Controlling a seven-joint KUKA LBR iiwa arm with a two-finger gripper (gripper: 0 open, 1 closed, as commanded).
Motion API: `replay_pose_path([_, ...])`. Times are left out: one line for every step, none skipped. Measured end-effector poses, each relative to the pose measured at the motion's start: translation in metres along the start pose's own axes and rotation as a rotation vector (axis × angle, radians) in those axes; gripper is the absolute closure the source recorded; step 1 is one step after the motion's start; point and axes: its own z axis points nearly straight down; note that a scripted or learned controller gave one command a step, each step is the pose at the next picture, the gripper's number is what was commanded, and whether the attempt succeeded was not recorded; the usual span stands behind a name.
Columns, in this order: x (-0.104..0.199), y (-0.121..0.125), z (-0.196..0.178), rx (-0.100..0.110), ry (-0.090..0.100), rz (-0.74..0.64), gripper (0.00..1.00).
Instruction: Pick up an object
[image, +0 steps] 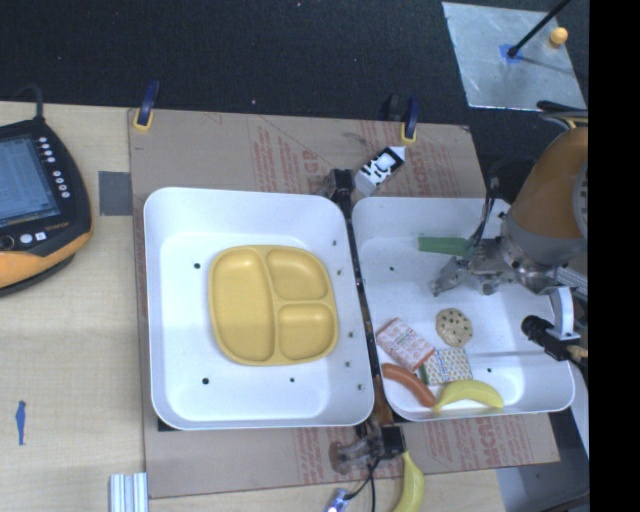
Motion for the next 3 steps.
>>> replay_pose_path([-0.022,0.070,-0.001,-0.003,0.002,0.001,0.00])
replay_pose_path([-0.013,-0.001,-0.005,-0.001,0.001,0.000,0.00])
replay_pose_path([0.015,0.071,-0.028,-0.004,0.002,0.002,0.00])
